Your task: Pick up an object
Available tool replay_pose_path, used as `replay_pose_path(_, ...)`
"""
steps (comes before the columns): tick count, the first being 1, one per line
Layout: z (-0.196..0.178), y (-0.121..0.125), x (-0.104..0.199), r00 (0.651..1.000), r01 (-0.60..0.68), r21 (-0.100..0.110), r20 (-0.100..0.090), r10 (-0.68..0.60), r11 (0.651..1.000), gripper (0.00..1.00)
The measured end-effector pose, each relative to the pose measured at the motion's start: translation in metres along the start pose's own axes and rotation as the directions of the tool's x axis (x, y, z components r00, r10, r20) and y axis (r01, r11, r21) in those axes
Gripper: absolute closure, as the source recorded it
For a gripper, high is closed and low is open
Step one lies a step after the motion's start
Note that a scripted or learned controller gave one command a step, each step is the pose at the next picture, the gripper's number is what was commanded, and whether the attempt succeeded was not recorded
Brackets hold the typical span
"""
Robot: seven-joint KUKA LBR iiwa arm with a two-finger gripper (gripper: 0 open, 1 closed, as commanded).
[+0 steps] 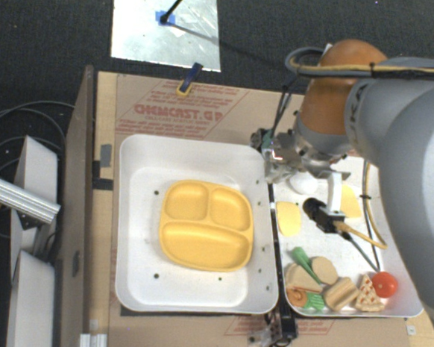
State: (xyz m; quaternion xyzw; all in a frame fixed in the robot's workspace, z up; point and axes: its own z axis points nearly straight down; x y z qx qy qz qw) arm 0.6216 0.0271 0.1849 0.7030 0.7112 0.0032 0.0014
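Grey arm (401, 109) with an orange band at the wrist reaches over the far end of the right-hand shallow white plastic bin (405, 307). Its gripper (301, 167) hangs at that bin's far-left corner, close to the wall it shares with the left-hand shallow white bin (136, 200). From this angle I cannot tell whether the gripper is released or clenched.

The things to pick all lie in the right-hand bin. A flat pale-yellow toy slice (289, 218) sits against the left wall, just on the near side of the gripper. A second pale-yellow piece (353, 206) lies further right and is partly hidden.

A cluster runs along the near edge:
- a green stalked toy vegetable (306, 260)
- a round tan bread disc (324, 270), touching the vegetable
- a tan loaf-shaped block (338, 293)
- a wedge-shaped toy pizza slice (370, 296)
- a round red toy tomato (385, 283), near the right corner
- a small orange-and-green piece (304, 298), in the near-left corner

The left-hand bin holds a yellow three-compartment plastic plate (205, 226) in its middle. Both bins rest on a brown cardboard sheet with red lettering (178, 113).
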Motion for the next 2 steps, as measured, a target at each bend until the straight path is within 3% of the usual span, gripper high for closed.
replay_pose_path(1,-0.008,-0.017,-0.060,1.000,-0.015,0.006,0.004,0.015,1.000,1.00)
replay_pose_path(2,-0.027,-0.003,-0.026,1.000,-0.005,0.003,0.001,0.005,1.000,1.00)
